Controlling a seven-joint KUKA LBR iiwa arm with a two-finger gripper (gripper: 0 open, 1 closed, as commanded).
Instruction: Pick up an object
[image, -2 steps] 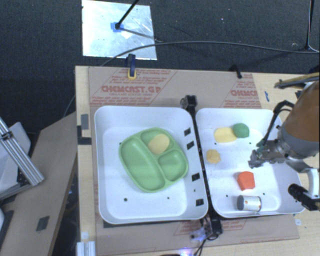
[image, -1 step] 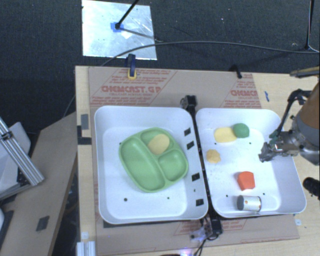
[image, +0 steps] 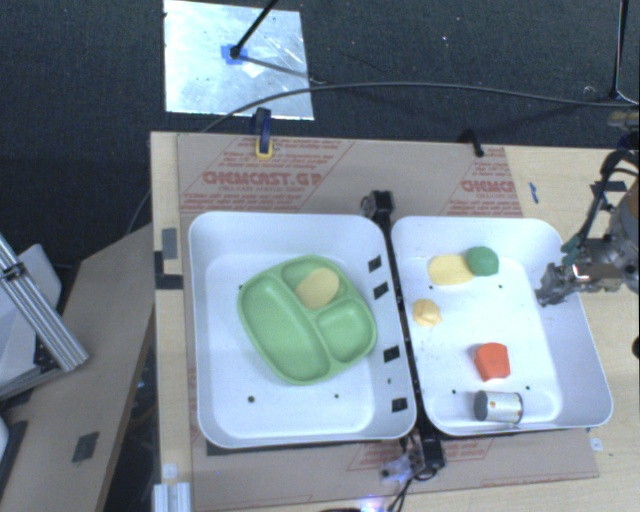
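In the right bin (image: 560, 330) lie a yellow piece (image: 449, 269) touching a green ball (image: 482, 260) at the back, a small yellow lump (image: 426, 312) near the left wall, an orange block (image: 491, 360) and a silver can (image: 498, 405) on its side at the front. The left bin (image: 225, 300) holds a green divided plate (image: 300, 325) with a yellow item (image: 318, 288) in its upper compartment. My gripper (image: 556, 287) hangs over the right bin's right rim, apart from all the objects, with nothing seen between its fingers.
The bins sit on a cardboard sheet (image: 300, 175) on the bench. A black divider with clips (image: 392, 300) runs between the bins. A metal frame (image: 35, 310) stands at the left edge.
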